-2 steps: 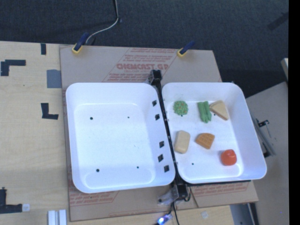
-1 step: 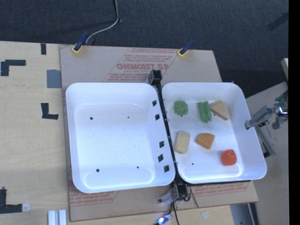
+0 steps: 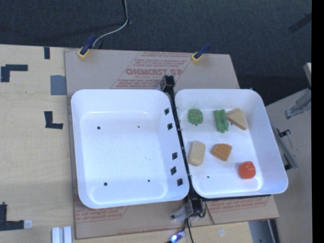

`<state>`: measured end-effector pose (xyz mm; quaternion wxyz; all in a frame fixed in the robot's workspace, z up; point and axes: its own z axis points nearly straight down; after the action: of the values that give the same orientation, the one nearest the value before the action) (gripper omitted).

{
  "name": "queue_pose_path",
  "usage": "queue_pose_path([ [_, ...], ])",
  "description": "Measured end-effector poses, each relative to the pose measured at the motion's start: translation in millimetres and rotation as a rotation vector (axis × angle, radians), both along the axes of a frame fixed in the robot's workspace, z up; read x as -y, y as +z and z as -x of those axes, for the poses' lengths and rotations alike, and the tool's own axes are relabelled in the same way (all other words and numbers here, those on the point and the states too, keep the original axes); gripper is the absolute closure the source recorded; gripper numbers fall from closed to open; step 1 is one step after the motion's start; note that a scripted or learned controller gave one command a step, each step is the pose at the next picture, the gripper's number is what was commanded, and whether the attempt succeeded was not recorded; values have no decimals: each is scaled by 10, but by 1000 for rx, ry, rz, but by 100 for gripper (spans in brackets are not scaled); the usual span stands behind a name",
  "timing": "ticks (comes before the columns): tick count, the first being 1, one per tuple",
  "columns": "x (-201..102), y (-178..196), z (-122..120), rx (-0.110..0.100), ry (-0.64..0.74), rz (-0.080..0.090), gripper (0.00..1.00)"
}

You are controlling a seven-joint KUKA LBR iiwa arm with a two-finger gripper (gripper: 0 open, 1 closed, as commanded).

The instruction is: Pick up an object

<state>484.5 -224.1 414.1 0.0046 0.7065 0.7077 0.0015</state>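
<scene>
The cardboard sheet (image 3: 152,70) under the two bins bore red upside-down print, unreadable. The right bin (image 3: 268,135) held six small food pieces, including a red one (image 3: 247,170).

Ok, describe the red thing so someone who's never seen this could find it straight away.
Go to the right bin of the two white ones. In its near right corner sits the red piece, alone, beyond the orange wedge. It's the only red, rounded item there.

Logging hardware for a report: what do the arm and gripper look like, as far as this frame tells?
Nothing here settles their colours or markings. Beside the right bin sits a grey angled metal piece; whether it belongs to the arm, I cannot tell.
</scene>
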Motion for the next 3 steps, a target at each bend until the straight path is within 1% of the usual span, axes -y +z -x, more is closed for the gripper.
queue_pose_path([
  [1,0,1040,3,4,0,2,0],
  [2,-3,1222,5,-6,-1,-2,0],
  [3,-116,-1069,-4,-25,-1,-10,0],
])
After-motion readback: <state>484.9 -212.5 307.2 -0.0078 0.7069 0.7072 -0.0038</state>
